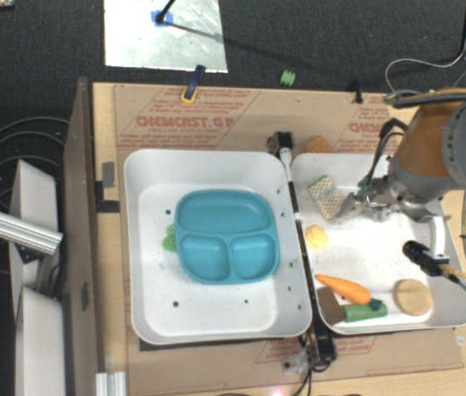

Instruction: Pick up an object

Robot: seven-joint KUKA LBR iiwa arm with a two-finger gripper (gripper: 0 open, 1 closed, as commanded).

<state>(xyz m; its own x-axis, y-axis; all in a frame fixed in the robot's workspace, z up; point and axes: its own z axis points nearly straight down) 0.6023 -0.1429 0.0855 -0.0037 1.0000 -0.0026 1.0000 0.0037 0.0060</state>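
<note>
1. The hand hangs low over the upper part of the right bin, with the arm reaching in from the view's right edge
2. How far it is open I cannot tell: the tip is small and blends with the white floor of the bin. Nothing can be seen held in it
3. The likeliest target, by my reading, is the speckled block, which lies in the same bin just beside the hand, towards the left bin. Whether the two touch I cannot tell
4. The block sits tilted, its long axis running from upper left to lower right in the view, so it lies slantwise to the line from hand to block
5. A grasp probably calls for a short shift towards the bin's dividing wall, and that wall leaves little room on the block's far side
6. Other candidates lie farther off: a yellow ball below the block, a carrot and a tan disc near the bin's lower edge
7. The blue divided plate in the left bin is well apart from the hand
</note>
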